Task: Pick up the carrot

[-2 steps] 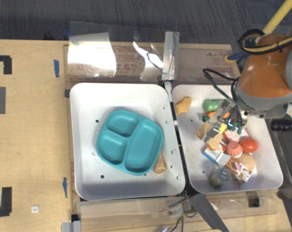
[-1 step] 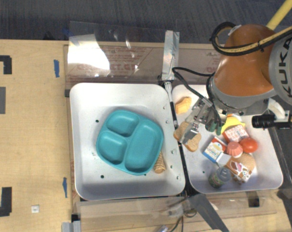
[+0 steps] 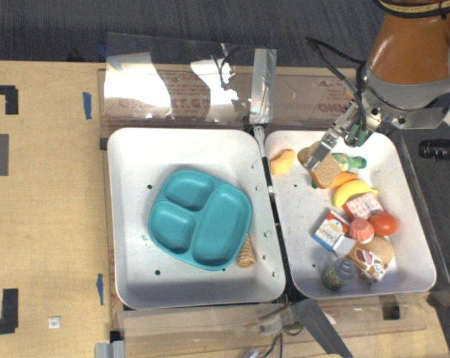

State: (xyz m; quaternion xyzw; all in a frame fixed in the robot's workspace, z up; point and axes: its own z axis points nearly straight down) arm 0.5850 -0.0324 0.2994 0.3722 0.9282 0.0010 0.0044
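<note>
The carrot (image 3: 343, 178) lies in the right bin (image 3: 415, 263), an orange body with a green leafy top (image 3: 350, 161) pointing to the back. It rests between a slice of bread (image 3: 325, 172) and a yellow banana (image 3: 356, 192). My gripper (image 3: 331, 146) hangs low over the back of the right bin, just behind and to the left of the carrot's green top, its tip close to the bread. Nothing shows as held.
The right bin also holds a yellow-orange chunk (image 3: 282, 161), a tomato (image 3: 385, 224), small cartons (image 3: 330, 231), a pastry (image 3: 374, 258) and a dark can (image 3: 335, 274). A teal divided plate (image 3: 200, 218) and an ice cream cone (image 3: 246, 252) sit in the left bin (image 3: 135, 162).
</note>
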